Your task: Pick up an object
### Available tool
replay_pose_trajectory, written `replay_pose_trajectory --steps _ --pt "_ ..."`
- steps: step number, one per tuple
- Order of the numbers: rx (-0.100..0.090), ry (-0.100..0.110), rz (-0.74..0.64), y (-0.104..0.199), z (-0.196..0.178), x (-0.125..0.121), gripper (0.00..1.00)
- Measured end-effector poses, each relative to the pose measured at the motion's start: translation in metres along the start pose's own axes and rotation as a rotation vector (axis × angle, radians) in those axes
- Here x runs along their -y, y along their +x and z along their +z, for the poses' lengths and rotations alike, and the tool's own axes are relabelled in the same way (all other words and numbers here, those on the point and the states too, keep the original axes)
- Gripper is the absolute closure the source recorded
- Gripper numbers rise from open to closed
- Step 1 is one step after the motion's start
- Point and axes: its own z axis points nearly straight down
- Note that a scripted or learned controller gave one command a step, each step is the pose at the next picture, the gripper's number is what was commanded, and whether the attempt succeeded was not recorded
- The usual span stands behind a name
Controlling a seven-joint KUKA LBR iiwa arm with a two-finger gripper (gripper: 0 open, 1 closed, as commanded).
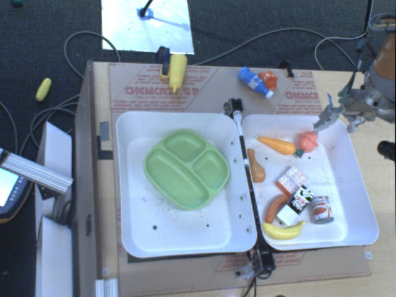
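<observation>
1. Grey and metallic, the gripper (340,120) hangs above the far right corner of the right bin (362,184); its two fingers stand apart and nothing is between them.
2. One fingertip (323,122) is very near a pink-red round object (308,141), which looks like a strawberry; whether they touch, I cannot tell.
3. Just left of the strawberry lies an orange carrot (277,145), with its green end toward the strawberry.
4. A tan piece shaped like a drumstick (254,166) lies close to the left wall of the right bin.
5. Near the middle of this bin are a small red and white box (290,180), a black and white carton (294,206) and a reddish sausage (275,208), all crowded together.
6. A small can (321,210) lies just right of the carton, and a yellow banana (283,229) lies along the near wall.
7. The left bin (142,234) bears a green divided plate (187,168).
8. Behind the bins, on the cardboard (136,82), rest a yellow bottle (177,70) and a blue bottle (254,82) beside a small red object (268,78).
</observation>
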Motion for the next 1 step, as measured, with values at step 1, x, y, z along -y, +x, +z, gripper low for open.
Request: replay_pose_trajectory --steps 1 --pt "0.000 0.002 -0.002 -0.0155 0.0796 -0.0331 0.00"
